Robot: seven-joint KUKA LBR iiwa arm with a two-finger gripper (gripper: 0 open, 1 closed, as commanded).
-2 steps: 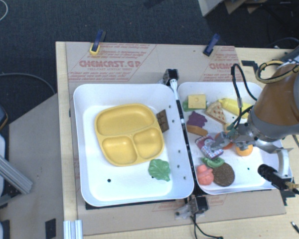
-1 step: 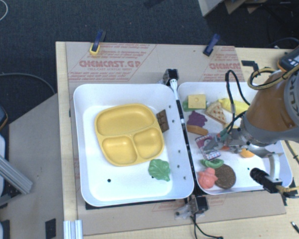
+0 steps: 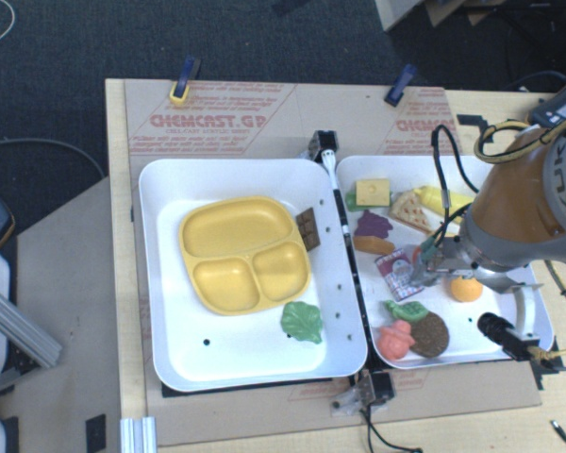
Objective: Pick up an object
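Where the right bin (image 3: 538, 295) held the toy food, reached in over its middle with the gripper (image 3: 424, 270), just above a pink packet (image 3: 396, 270). Could not tell the grip's state. Yellow tray (image 3: 243, 253) filling the left bin's (image 3: 170, 300) centre.

Even bright light — soft shadows, slight blur

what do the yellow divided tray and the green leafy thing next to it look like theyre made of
Yellow tray: likely molded plastic, smooth with a soft sheen on its compartment rims. Green leafy piece: probably toy food of plastic or rubber, its ruffled surface evenly colored and matte; which one, the picture leaves open.
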